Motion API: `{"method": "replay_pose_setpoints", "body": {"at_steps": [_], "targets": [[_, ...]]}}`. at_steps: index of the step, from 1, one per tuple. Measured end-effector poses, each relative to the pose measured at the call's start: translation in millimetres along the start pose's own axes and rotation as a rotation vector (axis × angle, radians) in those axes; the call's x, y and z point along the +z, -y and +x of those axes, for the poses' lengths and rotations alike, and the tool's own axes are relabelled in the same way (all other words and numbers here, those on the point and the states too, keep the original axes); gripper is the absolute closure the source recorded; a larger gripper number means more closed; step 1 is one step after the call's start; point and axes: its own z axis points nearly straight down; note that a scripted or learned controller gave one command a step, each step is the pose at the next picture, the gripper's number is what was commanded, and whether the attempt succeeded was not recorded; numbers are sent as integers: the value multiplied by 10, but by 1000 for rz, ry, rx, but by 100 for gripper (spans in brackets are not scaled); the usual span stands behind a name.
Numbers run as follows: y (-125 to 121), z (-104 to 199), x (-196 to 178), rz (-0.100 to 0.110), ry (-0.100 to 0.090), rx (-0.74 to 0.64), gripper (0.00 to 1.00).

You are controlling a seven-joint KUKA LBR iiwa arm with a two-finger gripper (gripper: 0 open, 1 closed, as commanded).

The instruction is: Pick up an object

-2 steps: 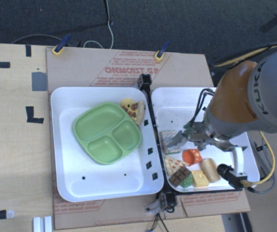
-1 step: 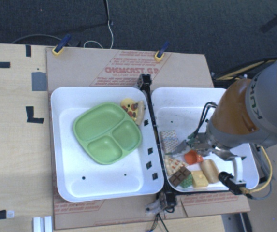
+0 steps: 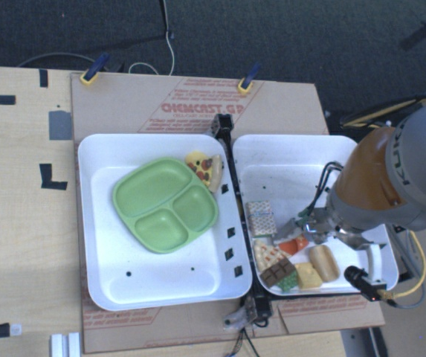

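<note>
My gripper [image 3: 299, 230] is low in the right bin [image 3: 287, 151], reaching in from the right under the grey arm with its orange band. Its tip sits just above a small red toy piece [image 3: 295, 246] and right of a grey-white waffle-like block [image 3: 261, 217]. Packed along the bin's front edge are a tan bread roll [image 3: 323, 262], a yellow chunk [image 3: 308, 276], a brown chocolate piece [image 3: 277, 274] and a pale dotted cracker [image 3: 266, 255]. Whether anything is in the gripper cannot be made out.
The left bin [image 3: 108, 274] holds a green divided plate [image 3: 166, 205], with a pizza-slice toy [image 3: 205, 169] at its back right corner. The black divider [image 3: 231, 199] between the bins runs close to the waffle block. Both bins rest on brown cardboard [image 3: 198, 106].
</note>
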Motion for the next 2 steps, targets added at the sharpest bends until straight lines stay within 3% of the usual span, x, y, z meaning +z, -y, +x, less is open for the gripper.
{"method": "replay_pose_setpoints", "body": {"at_steps": [1,2], "targets": [[-6,25,-120,-1,-3,-2,100],[-160,822,-1057,-9,-2,-10,100]]}}
